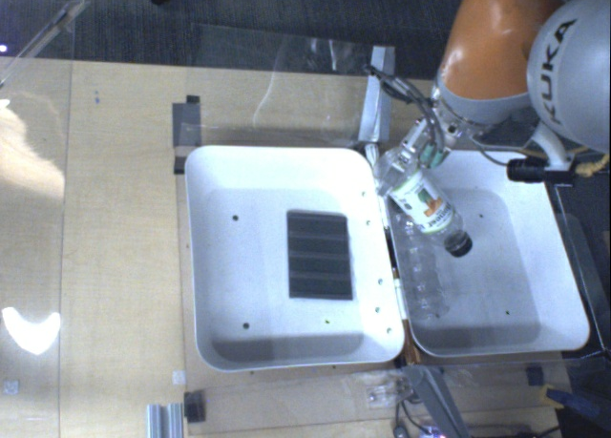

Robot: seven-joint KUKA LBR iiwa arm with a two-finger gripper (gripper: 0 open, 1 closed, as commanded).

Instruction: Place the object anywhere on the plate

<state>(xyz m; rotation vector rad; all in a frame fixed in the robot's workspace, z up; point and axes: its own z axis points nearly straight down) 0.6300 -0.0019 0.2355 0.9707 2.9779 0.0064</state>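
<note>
On arm (573,64), white "KUKA" lettering.

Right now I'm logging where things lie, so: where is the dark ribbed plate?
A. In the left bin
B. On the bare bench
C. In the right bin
A: the dark ribbed plate lies flat in the middle of the left bin, apart from the bottle over the right bin.
</note>
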